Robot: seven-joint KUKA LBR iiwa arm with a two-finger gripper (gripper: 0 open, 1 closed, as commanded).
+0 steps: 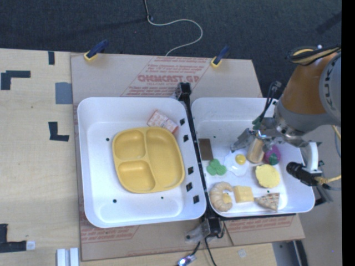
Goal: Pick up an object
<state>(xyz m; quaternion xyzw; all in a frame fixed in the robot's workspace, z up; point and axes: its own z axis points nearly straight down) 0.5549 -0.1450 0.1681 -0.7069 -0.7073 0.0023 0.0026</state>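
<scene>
The right bin (222, 111) holds several toy foods. My gripper (253, 143) is low over the bin's middle right and stands open, with one dark finger (240, 142) spread out to the left. A tan cylindrical piece (256, 151) sits right under the gripper, beside that finger, and nothing is clasped. A purple piece (272, 157) lies just right of it and a small yellow piece (240, 159) just left. Nearer the front are a yellow round piece (267, 176), a green piece (216, 167), a croissant (221, 196), a cheese cube (243, 194) and a pizza slice (269, 201).
The left bin (94, 204) holds a yellow divided plate (147, 160) and a pink checked block (162, 120) at its back. A brown flat tile (204, 148) lies by the divider in the right bin. The arm's grey and orange wrist (305, 98) overhangs the right bin's far right side.
</scene>
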